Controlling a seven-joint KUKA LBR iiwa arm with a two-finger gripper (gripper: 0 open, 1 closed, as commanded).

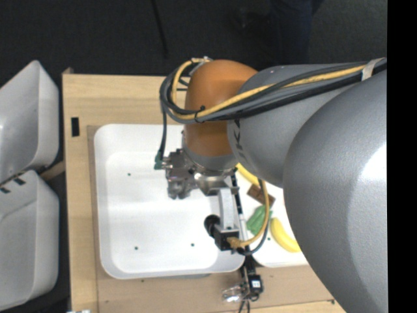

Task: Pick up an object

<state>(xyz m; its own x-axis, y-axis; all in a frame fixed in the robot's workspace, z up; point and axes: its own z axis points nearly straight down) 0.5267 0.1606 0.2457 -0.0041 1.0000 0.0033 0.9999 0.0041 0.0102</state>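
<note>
My gripper point(177, 186) hangs over the left white bin point(124, 201), near its right-hand middle, under the orange band of the wrist. No object shows beneath it or in it. In the right bin point(287, 258), mostly hidden by the arm, lie a yellow banana point(284, 235), a green object point(258, 218) and a yellow curved piece point(248, 174) with something brown point(265, 199) beside it.
The grey arm covers most of the right bin and the right side of the view. The wooden bench point(81, 175) frames the bins. White moulded shapes point(23, 175) stand off the bench's left edge.
</note>
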